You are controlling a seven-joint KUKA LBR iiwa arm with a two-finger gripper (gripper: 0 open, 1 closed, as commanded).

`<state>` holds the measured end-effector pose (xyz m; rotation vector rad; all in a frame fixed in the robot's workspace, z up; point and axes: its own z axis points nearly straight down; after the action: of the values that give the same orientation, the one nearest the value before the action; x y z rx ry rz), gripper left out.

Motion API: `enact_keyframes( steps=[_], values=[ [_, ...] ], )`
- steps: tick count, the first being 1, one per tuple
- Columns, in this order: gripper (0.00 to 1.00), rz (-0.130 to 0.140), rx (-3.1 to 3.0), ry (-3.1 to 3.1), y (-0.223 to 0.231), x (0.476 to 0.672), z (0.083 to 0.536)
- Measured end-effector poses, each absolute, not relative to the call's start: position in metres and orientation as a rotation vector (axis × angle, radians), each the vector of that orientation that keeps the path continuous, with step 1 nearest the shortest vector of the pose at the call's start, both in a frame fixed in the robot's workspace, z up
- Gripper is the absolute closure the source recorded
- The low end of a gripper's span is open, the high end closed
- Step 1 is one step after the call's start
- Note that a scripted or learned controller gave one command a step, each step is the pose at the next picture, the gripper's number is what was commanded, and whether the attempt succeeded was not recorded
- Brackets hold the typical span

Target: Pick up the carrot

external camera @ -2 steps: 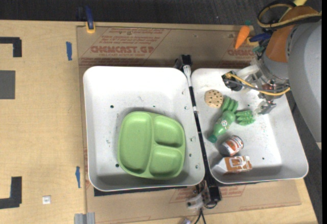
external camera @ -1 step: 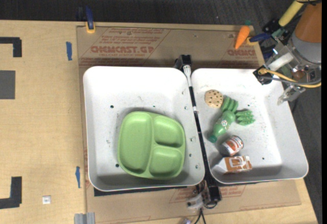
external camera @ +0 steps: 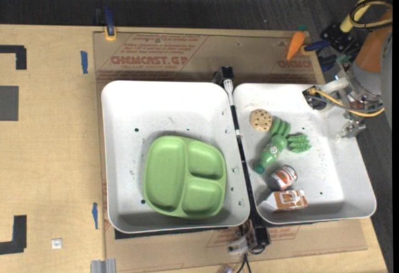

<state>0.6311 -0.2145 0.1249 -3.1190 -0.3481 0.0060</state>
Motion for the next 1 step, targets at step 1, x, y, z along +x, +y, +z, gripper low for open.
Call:
enact_keyframes(
  steps=[1],
  values=[
    [0.0, 0.005, -3.108, -0.317, -0.2168, 0.6494, 0.1007]
  ],
)
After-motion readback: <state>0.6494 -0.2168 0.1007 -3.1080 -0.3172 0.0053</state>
